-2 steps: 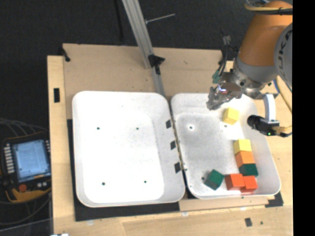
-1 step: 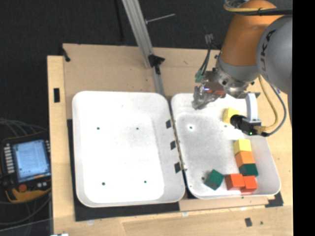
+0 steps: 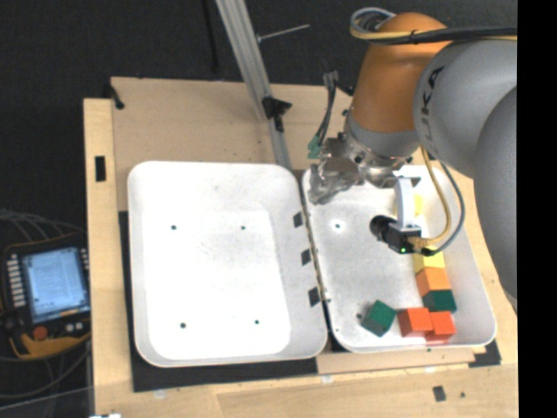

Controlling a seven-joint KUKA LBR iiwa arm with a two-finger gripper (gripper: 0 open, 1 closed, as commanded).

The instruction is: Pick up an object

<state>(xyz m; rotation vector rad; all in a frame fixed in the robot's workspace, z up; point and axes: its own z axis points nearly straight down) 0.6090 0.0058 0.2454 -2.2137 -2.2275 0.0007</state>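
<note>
Blocks for picking lie in the right bin (image 3: 348, 259), all toward the near right corner, below and to the right of the gripper (image 3: 324, 181) as the camera sees it. Largest in the scene is the grey arm (image 3: 470, 103) with its orange band (image 3: 392, 68), reaching in from the right and ending at the far left corner of that bin, beside the divide between the two bins. The left bin (image 3: 218, 259) lies to the gripper's left. Whether the gripper is spread or closed cannot be told from this slant, and nothing is seen in its hold.

Nearest to it is the dark green block (image 3: 378, 318), alone and tilted on the bin floor, almost straight down the picture from the gripper and well apart from it. Further right, a column of blocks hugs the right wall: yellow block (image 3: 432, 259) at its far end, orange block (image 3: 432, 281), green block (image 3: 440, 300), then the red-orange blocks (image 3: 426, 322) at its near end. A probable next reach would run toward the camera, along the divide, to the lone dark green block.
</note>
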